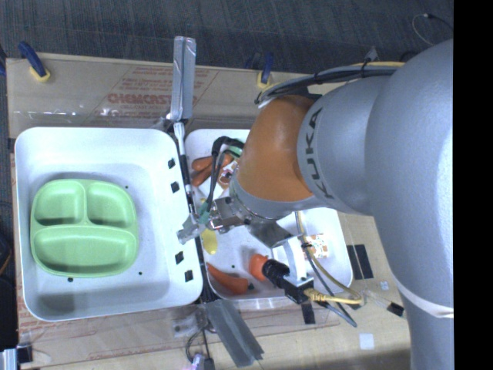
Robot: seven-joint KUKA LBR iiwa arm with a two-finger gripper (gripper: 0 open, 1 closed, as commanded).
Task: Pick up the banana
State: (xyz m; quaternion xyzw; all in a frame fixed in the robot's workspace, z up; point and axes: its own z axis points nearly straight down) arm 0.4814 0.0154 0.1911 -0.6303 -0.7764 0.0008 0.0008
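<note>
A small patch of yellow, likely the banana (209, 243), shows at the left edge of the right bin (333, 230), mostly hidden under the arm. My gripper (203, 222) hangs low over that spot, right above the yellow patch and close to the divider between the bins. The big grey and orange wrist covers most of the right bin.
A green divided plate (83, 226) lies in the left bin (154, 160). In the right bin, orange pieces sit at the top left (202, 168) and at the bottom (228, 280), with a small orange item (259, 264) next to a black part. Cables trail at the lower right.
</note>
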